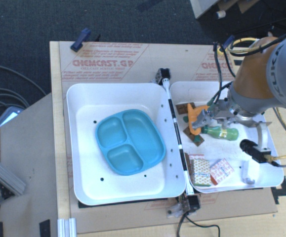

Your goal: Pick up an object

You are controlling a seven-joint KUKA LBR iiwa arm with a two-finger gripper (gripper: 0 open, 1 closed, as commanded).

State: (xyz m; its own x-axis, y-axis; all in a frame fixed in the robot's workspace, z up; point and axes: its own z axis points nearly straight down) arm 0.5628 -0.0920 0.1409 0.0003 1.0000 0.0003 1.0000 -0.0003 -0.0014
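Packets (pixel 200 170) nearest us, two red-and-white ones side by side at the near end of the right bin (pixel 197 85), with a small white piece (pixel 249 174) just beside them towards the right rim. Moving up the bin, a green bottle (pixel 222 132) lies on its side across the middle. A brown block (pixel 196 138) sits just left of it, close to the wall shared with the other bin. Right behind that, an orange piece (pixel 196 117) leans over, and another brown bit (pixel 184 107) rests beyond it. And there's the hand (pixel 211 116), low over the bottle and hard up against the orange piece. Whether it is clenched or released, I cannot tell from this angle. The grey and orange arm (pixel 254 83) swings in from the right. In the left bin (pixel 83 107), a blue divided plate (pixel 130 141) lies flat in the middle. Farther back, the table (pixel 108 60) shows red lettering, and a blue clip (pixel 81 39) sits at its far left corner.
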